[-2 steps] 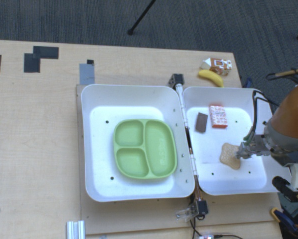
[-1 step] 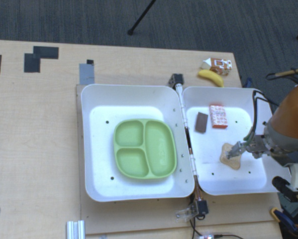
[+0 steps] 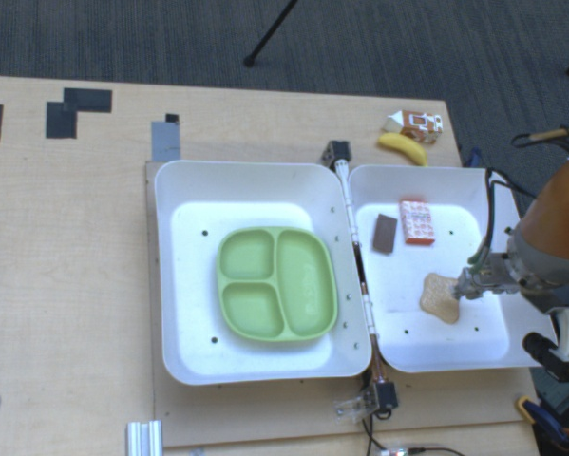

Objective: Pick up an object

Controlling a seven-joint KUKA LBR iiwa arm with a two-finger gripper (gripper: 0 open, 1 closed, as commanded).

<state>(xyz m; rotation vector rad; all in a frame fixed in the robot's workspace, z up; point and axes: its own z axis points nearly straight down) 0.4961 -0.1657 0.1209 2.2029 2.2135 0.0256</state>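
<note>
The right bin (image 3: pixel 398 345) holds three things. A tan slice of toast (image 3: pixel 439 300) lies near its right side, a red and white box (image 3: pixel 417 222) sits toward the back, and a small brown bar (image 3: pixel 385 233) lies just left of the box. My gripper (image 3: pixel 470 284) is low over the right bin, right at the toast's upper right edge. The arm's grey and orange wrist reaches in from the right behind it.
In the left bin (image 3: pixel 184 255) sits a green divided plate (image 3: pixel 276 284). A banana (image 3: pixel 402 147) and a small carton (image 3: pixel 419 123) lie on the bench behind the right bin. Cables run along the bench's right and front edges.
</note>
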